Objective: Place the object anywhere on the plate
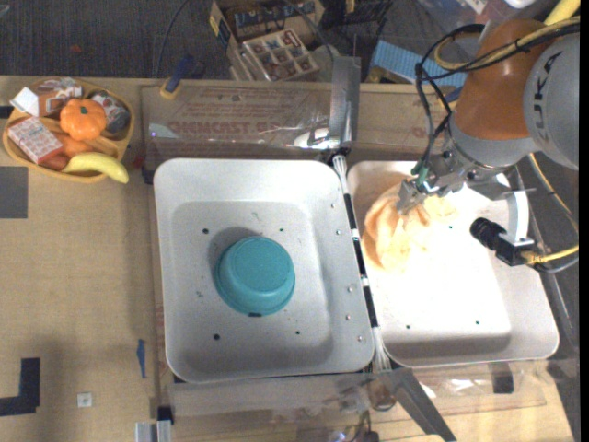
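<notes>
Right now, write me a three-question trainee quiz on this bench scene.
1. True or false: the teal plate lies in the left bin.
2. Which bin holds the orange cloth?
A. the left bin
B. the right bin
C. neither bin
3. Fill in: the gripper hangs over the upper edge of the ____.

Key
1. True.
2. B. The cloth lies bunched in the upper left part of the right bin.
3. Orange cloth. Whether the cloth is gripped cannot be told from the camera view.
</notes>
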